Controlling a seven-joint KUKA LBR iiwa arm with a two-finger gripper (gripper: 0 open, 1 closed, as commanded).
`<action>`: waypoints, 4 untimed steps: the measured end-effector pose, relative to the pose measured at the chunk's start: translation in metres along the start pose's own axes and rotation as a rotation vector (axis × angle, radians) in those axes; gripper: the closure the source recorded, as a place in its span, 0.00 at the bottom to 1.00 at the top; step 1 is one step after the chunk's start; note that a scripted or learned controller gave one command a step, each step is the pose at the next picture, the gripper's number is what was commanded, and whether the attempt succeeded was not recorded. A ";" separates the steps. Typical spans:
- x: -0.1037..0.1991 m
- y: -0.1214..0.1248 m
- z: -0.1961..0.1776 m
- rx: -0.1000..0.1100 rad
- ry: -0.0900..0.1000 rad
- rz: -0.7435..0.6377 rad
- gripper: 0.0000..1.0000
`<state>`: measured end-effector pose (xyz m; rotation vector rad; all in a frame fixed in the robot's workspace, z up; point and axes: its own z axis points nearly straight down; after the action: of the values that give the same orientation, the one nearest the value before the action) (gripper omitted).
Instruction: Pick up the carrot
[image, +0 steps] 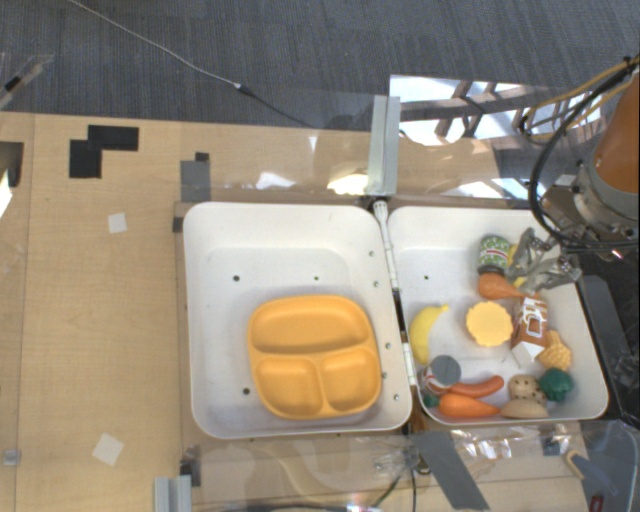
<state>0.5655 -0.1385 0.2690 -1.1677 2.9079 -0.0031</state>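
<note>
The carrot (468, 405) lies near the 6 o'clock wall of the right bin (440, 250), pointing roughly 9-to-3, with a red sausage (478, 386) lying just above it and nearly parallel. A grey disc (445, 370) sits at its 10 o'clock, and a speckled potato (520, 387) and a beige piece (524, 407) crowd its 3 o'clock end. The pincer (535, 262) is well away from it, up at the bin's 2 o'clock side, hanging over an orange drumstick-like piece (497, 287) beside a green can (493, 252). Whether its fingers are apart or together I cannot tell from here; nothing can be seen held between them.

So the step in hand is, by my reading, the approach: the arm has to travel toward 7 o'clock across the bin, passing the yellow disc (489, 324), and settle right over the carrot's thick middle. To do it well, the fingers should straddle the carrot across its narrow width, that is, close along the 12-to-6 line. The risk is the tight neighbourhood: the sausage on one side and the bin wall on the other leave little room for fingertips, so a grab could catch the sausage or both together. Coming straight down and centred, with a modest opening, looks safest. The left bin (220, 240) with its yellow tray (313, 354) plays no part.
</note>
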 end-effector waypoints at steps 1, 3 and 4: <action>0.050 0.032 0.052 0.000 0.002 0.104 1.00; 0.050 0.044 -0.024 0.006 -0.002 0.060 1.00; 0.039 0.023 -0.007 0.003 -0.001 0.122 1.00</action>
<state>0.5213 -0.1492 0.2760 -0.9873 2.9719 -0.0058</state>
